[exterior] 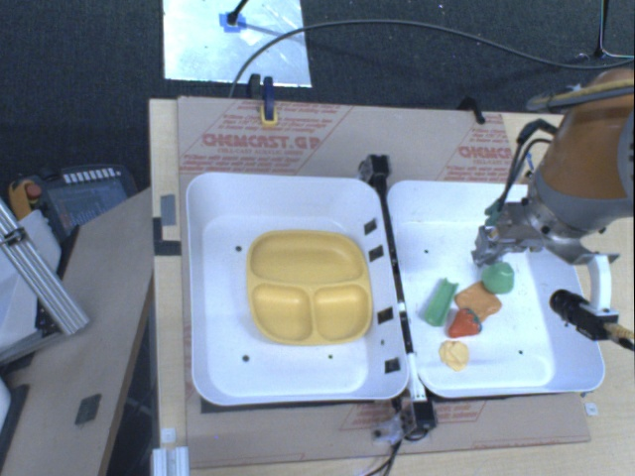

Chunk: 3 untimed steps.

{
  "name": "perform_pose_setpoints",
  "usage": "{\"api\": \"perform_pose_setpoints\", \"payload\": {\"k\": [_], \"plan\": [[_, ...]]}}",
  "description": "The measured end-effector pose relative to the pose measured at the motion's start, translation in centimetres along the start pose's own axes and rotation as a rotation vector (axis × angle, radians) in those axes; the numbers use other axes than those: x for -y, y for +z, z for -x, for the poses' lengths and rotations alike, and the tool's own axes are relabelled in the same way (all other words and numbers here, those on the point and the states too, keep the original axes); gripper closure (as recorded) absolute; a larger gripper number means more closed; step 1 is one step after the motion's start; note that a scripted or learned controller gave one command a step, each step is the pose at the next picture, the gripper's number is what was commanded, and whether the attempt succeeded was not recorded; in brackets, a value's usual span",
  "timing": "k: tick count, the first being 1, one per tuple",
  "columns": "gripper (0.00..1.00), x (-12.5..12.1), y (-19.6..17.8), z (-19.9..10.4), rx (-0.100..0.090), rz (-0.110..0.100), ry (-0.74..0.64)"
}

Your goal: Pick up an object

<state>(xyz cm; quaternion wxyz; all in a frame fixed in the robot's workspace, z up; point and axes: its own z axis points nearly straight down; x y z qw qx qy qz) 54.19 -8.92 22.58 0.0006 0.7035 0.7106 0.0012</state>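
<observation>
Two bins (298, 191), hand (493, 251) above green object (498, 277)

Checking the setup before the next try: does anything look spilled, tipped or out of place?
Nothing stands out. The yellow tray lies flat in the left bin; the small items cluster in the right bin.

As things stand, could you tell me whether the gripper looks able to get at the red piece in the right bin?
Probably yes. The gripper hovers just above the green round piece, and the red piece lies a little farther on, uncovered from above, though the orange piece touches it.
</observation>
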Motion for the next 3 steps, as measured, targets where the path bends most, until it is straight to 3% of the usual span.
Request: {"api": "perform_pose_setpoints", "payload": {"k": [3], "plan": [[1.0,0.9,-0.9,-16.7,0.0,0.0,0.001]]}}
